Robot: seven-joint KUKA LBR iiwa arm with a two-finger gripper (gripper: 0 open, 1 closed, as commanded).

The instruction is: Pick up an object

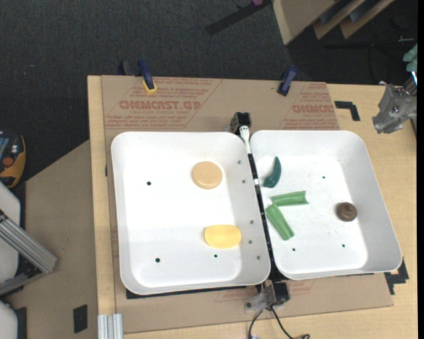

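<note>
The left bin (pixel 132 198) holds a tan round disc (pixel 207 175) and a yellow oval piece (pixel 222 236). In the right bin (pixel 371 179) lie a dark teal curved piece (pixel 272 172), two green sticks (pixel 289 198) (pixel 279 221) close to the left wall, and a small brown round object (pixel 346 212) towards the right. My gripper (pixel 392 114) hangs at the far right edge of the view, above the bench and beyond the right bin's back right corner, away from every object. Nothing shows in its grasp.
Both bins rest on a cardboard sheet (pixel 199 99) held by a blue clamp (pixel 146 75) and another clamp (pixel 287 79) at the back. A black bracket (pixel 241 122) sits between the bins at the back. A wooden structure (pixel 331 16) stands behind.
</note>
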